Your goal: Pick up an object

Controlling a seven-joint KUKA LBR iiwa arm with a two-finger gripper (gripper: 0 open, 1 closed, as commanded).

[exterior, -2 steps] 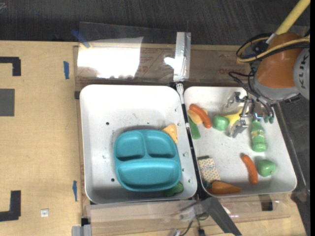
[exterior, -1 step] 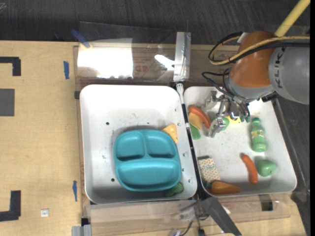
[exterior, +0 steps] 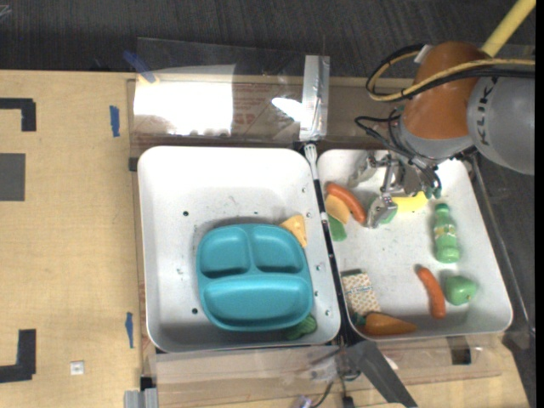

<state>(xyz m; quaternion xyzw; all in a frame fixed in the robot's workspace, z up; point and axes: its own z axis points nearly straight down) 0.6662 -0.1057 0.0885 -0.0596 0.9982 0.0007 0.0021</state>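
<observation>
Your two white bins sit side by side; the left bin [exterior: 161, 228] carries a teal divided tray [exterior: 253, 276], with a yellow wedge [exterior: 295, 227] at the tray's upper right corner and something green [exterior: 299, 330] peeking out at its lower right.

The right bin [exterior: 493, 313] holds the loose pieces. The arm [exterior: 450, 100] enters from the right and hangs over this bin's upper half, gripper [exterior: 384, 204] pointing down.

Jaw state: you cannot tell from this angle; the metal parts blur together, and nothing is plainly seen between them.

Candidate objects, by size: green bottle [exterior: 443, 232] standing off to the gripper's right; orange carrot [exterior: 388, 322] along the bottom wall; orange-and-green pepper [exterior: 342, 206] just left of the gripper; red chili [exterior: 432, 291] with a green ball [exterior: 461, 289] touching it; patterned packet [exterior: 359, 291]; yellow block [exterior: 412, 202] just right of the gripper.

Key relation: the yellow block lies nearest, immediately right of the fingertips. The pepper's long axis runs diagonally, upper left to lower right, ending close to the gripper. My judgement: either is the likely target; grasp not confirmed.
</observation>
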